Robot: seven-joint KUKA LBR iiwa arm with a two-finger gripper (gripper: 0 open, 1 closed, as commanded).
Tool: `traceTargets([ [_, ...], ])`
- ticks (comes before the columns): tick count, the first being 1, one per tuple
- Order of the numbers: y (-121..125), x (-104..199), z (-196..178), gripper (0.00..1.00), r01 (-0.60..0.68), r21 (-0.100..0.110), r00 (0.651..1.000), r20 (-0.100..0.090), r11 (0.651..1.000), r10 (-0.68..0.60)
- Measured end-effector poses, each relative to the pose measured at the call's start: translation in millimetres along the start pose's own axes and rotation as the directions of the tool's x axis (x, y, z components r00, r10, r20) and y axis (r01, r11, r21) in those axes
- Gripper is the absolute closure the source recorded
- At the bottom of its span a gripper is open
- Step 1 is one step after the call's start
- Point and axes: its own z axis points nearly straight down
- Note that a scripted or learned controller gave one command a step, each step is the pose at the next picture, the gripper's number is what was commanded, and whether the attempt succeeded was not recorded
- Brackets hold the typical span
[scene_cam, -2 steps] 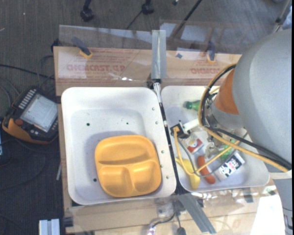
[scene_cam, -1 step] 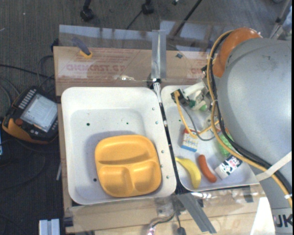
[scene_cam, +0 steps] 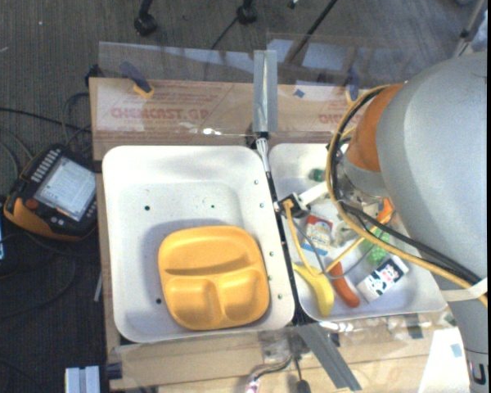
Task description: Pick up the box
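Nearest us, the arm (scene_cam: 430, 154) covers much of the right bin (scene_cam: 288, 164); whether its gripper is open we cannot tell. The box (scene_cam: 382, 279) lies beside a carrot (scene_cam: 346, 291) and banana (scene_cam: 317, 286). A yellow tray (scene_cam: 213, 276) occupies the left bin (scene_cam: 180, 178).

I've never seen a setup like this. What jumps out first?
A yellow divided tray lies in the left bin, bright against the white. The big grey arm with its orange band looms over the right bin, where a banana, a small box and other odds and ends lie jumbled.
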Motion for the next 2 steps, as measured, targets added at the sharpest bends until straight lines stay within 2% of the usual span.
traceTargets([
  [1, 113, -8, -116, 0.00, -0.075, 0.006, 0.997, 0.017, 0.997, 0.075],
  [2, 80, -59, -53, 0.00, 0.043, -0.006, 0.999, -0.006, 0.999, -0.043],
])
